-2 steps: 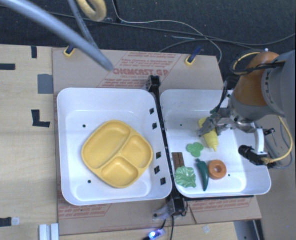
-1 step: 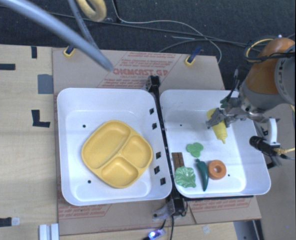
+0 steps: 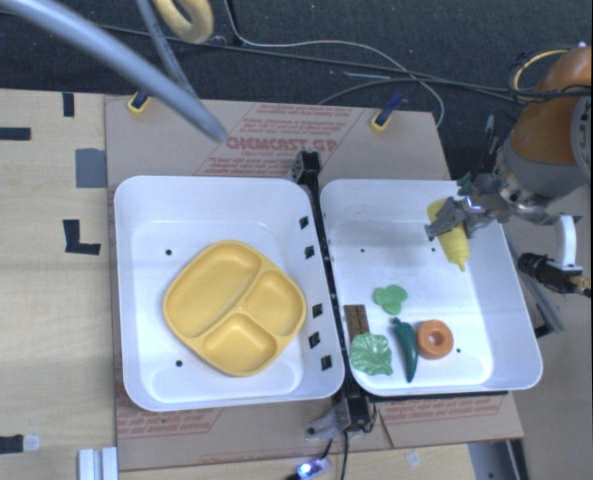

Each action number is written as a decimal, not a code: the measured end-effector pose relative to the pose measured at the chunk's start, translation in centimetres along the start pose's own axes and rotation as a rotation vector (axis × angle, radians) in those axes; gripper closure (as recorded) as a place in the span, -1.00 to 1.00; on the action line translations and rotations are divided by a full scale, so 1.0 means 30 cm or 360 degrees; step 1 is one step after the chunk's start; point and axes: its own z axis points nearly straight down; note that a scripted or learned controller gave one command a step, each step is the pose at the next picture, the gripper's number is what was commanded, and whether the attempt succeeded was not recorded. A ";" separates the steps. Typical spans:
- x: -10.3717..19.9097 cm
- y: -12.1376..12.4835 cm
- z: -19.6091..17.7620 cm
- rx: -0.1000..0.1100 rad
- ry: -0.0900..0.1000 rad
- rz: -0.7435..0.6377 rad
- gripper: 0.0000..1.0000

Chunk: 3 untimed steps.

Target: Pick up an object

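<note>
Camera view: tool [image 3: 452, 218] low over right bin [image 3: 506, 298], touching yellow object [image 3: 456, 245].

We observe bright, even overhead light; both white bins [image 3: 136, 268] run close to overexposure, with soft shadows along their inner walls; a grey bar [image 3: 96, 43] at upper left is blurred, out of focus; overall detail is soft, slightly grainy.

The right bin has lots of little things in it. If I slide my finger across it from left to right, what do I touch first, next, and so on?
Brown block → leafy green piece → dark green pepper → orange ring → yellow thing by the pincer.
</note>
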 end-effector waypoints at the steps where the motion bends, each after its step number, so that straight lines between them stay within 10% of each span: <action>1: 0.002 0.004 -0.111 0.0001 0.0001 0.0000 1.00; 3: 0.392 0.034 -0.153 0.0008 0.0003 -0.0008 1.00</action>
